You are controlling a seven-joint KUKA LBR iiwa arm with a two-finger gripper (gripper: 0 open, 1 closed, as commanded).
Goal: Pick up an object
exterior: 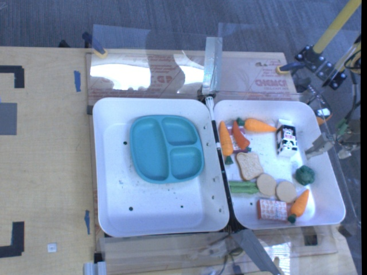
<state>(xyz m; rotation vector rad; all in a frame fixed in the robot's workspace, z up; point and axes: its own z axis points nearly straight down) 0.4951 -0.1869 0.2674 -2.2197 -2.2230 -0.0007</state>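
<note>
You have two white bins side by side on the wooden bench. The left bin holds one teal divided plate with three compartments, lying flat near its centre. The right bin holds all the toy food you could pick.

The gripper shows as a grey shape at the right edge of the frame, over the right bin's right rim. It is too blurred for you to tell whether it is released or clenched, and nothing can be seen in its grip.

- **Can:** one red can lies on its side at the bin's lower edge, long axis left to right.
- **Carton:** one black-and-white milk carton sits at the upper right, long axis up and down the frame.
- **Carrots:** there are three.
  - One carrot lies left to right along the top, tapering to the right.
  - A second carrot runs up and down beside the left wall.
  - A third carrot slants at the lower right, just beside the can.
- **Pepper:** one red pepper lies tilted just right of the second carrot.
- **Green pod:** one green pod lies left to right.
- **Bread:** one bread slice lies flat near the middle.
- **Round slices:** two tan round slices touch each other.
- **Broccoli:** one broccoli floret sits near the right wall.
</note>
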